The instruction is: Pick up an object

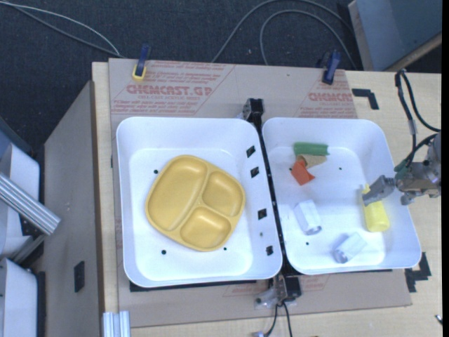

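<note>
Looking down at slant on bench with two white bins side by side. Left bin (133,188): yellow divided plate (195,202) at centre, three compartments. Right bin (337,128): green cylinder (311,149) at 12 o'clock, touching tan piece below; orange block (302,173) just beneath; white cylinder (307,217) near centre, toward 7; pale bottle (349,247) at 6; yellow block (377,216) at 3, near rim. Gripper (382,188) at 3 o'clock edge, just above yellow block, possibly touching. Grip state: cannot tell. Blue clamps at 12 on cardboard.
</note>
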Tool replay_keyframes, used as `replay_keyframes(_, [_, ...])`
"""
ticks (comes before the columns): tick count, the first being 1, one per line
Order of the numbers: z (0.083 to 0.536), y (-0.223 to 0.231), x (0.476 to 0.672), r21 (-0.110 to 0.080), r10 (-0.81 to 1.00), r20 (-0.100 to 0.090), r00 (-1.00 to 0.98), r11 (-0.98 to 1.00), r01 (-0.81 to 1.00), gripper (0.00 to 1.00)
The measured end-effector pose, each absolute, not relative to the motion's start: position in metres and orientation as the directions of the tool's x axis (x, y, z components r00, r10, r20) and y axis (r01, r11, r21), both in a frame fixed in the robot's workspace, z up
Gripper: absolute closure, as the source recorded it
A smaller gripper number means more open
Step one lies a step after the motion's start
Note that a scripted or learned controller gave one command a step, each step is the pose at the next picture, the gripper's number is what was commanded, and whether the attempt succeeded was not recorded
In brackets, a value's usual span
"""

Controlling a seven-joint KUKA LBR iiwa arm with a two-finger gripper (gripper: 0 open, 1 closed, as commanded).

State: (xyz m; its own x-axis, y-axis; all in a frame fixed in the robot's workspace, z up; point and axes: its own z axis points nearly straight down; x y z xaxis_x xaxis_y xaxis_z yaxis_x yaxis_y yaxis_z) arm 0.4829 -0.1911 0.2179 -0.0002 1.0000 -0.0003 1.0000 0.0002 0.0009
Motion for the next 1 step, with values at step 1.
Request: replay_keyframes(1, [0.229,-0.191,0.4838,0.004,1.0,-0.001,-0.001,0.001,1.0,1.0])
